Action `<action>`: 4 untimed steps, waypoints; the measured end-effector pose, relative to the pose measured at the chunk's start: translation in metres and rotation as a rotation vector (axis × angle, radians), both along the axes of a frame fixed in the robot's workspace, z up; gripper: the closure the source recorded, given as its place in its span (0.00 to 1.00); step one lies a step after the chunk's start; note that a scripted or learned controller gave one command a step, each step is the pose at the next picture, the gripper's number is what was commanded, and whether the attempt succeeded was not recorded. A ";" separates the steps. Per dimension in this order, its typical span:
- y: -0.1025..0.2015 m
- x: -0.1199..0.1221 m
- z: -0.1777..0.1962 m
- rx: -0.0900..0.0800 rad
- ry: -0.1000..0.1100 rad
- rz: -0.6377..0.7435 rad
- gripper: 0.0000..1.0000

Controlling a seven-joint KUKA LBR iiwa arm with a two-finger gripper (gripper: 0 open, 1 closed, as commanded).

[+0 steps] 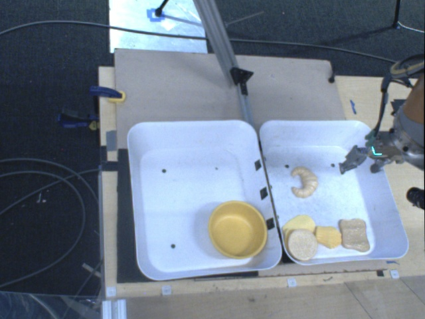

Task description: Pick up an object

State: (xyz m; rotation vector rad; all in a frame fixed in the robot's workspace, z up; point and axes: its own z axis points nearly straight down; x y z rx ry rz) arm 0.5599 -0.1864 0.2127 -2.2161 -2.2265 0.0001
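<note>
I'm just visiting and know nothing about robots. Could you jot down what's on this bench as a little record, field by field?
left bin: holds a yellow bowl, upright, near its front right corner
right bin: holds five food pieces
croissant: lies alone near the middle of the right bin
front row: yellow round piece, pale round cracker, yellow chunk, toast slice, close together
gripper: over the right bin's right side, holding nothing that can be seen
clamps: on the bench's left edge
</note>
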 end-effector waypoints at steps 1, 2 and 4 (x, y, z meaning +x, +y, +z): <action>0.000 0.000 0.000 0.000 0.000 0.000 0.00; -0.004 0.000 -0.042 0.000 0.002 -0.004 0.00; 0.000 0.011 -0.123 0.000 0.000 -0.004 0.00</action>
